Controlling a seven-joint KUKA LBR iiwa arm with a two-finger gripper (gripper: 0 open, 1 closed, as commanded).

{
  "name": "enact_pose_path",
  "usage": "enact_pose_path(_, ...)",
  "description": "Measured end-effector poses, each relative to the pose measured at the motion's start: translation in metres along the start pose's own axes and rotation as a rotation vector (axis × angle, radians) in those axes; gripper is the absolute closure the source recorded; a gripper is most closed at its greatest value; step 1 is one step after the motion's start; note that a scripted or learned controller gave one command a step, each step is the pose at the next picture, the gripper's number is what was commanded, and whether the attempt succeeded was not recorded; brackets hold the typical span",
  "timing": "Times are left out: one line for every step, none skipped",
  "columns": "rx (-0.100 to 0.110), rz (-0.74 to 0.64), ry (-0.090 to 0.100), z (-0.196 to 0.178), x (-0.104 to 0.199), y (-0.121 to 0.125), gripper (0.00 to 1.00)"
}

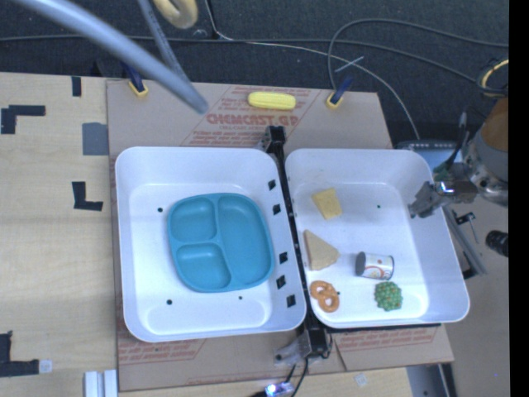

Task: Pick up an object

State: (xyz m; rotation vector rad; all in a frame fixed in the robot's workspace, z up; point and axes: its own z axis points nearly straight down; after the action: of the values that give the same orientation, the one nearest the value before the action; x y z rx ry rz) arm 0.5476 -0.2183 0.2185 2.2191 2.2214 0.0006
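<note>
The right bin (355, 165) holds a yellow cheese block (327, 204), a tan wedge (320, 251), a pretzel (325, 295), a small can lying on its side (374, 265) and a green broccoli piece (388, 296). My gripper (427, 200) hangs at the right bin's right rim, above and to the right of the can. Nothing shows between its fingers. The arm's orange band (498, 126) sits at the right edge.
The left bin (140, 180) carries a blue divided plate (221, 241). A yellow banana-like toy (271, 101) lies on the cardboard behind the bins. Cables and a grey pole (107, 31) cross the top left.
</note>
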Motion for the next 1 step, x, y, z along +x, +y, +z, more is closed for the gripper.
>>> enact_pose_path(0.0,-0.005,0.002,-0.0104,0.0527,0.0081,1.0)
